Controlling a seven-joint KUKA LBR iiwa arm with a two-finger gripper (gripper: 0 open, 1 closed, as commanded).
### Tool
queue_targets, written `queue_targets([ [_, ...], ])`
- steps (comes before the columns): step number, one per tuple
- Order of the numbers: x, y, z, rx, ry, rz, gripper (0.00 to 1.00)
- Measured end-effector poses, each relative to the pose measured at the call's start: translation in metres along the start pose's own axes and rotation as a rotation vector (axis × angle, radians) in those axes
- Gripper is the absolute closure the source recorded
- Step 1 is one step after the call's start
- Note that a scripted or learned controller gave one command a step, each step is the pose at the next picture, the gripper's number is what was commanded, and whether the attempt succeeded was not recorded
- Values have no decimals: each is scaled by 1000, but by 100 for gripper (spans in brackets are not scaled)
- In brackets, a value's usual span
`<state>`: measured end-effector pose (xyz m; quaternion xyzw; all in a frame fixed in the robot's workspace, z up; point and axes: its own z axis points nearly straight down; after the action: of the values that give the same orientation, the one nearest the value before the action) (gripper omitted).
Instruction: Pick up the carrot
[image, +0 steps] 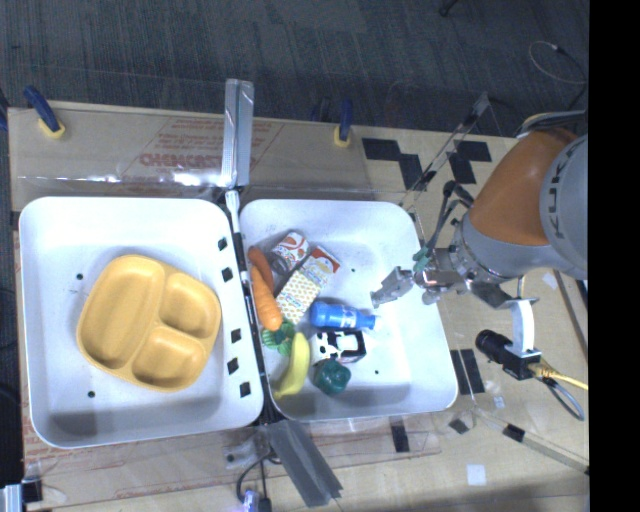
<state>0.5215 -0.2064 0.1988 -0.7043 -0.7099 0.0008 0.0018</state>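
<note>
The carrot (264, 292) is orange with a green top and lies lengthwise along the left wall of the right bin (400, 222). My gripper (392, 288) hangs over the right part of that bin, well to the right of the carrot and apart from it. Nothing shows between its fingers. The grey arm with its orange band comes in from the right edge.
Beside the carrot lie a snack packet (300, 268), a blue bottle (340, 318), a yellow banana (294, 364), a green item (331, 376) and a black-and-white piece (342, 344). The left bin (50, 230) holds a yellow divided tray (148, 320).
</note>
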Motion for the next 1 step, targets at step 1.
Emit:
queue_targets([
  [1,56,-2,86,-22,-10,-366,0],
])
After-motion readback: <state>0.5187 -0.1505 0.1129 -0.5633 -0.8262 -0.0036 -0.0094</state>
